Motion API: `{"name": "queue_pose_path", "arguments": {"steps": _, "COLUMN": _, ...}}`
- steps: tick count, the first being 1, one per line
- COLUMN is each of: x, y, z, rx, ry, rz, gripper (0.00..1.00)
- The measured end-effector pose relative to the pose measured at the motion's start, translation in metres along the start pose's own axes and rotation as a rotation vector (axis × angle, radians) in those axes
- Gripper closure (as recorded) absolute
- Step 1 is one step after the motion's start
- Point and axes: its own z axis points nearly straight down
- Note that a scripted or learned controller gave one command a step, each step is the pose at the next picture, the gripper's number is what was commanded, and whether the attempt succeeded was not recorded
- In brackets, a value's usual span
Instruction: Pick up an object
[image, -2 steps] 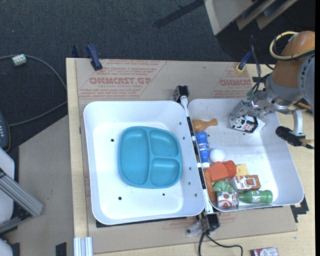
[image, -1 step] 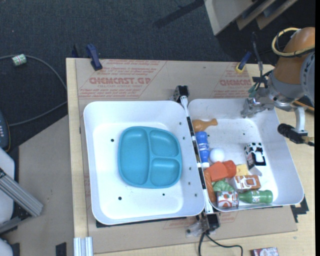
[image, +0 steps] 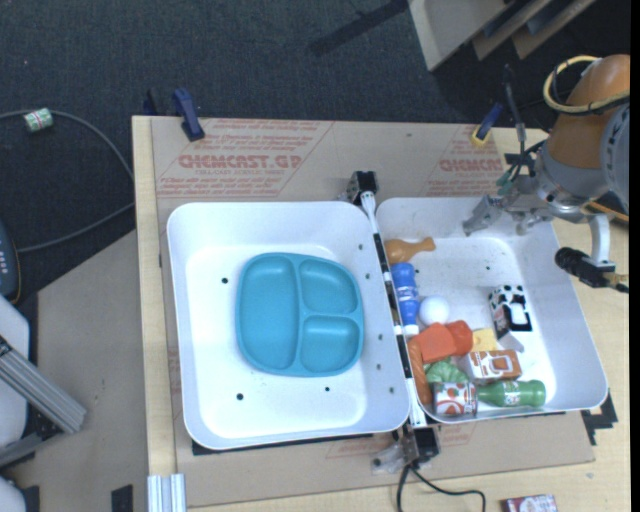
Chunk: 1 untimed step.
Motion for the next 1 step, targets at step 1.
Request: {"name": "queue_pose_path", "arguments": {"steps": 1, "x": 0.0025, "y": -0.0738, "z": 0.0251, "rx": 0.032, "ry": 0.007, "rz": 0.006, "gripper": 0.00}}
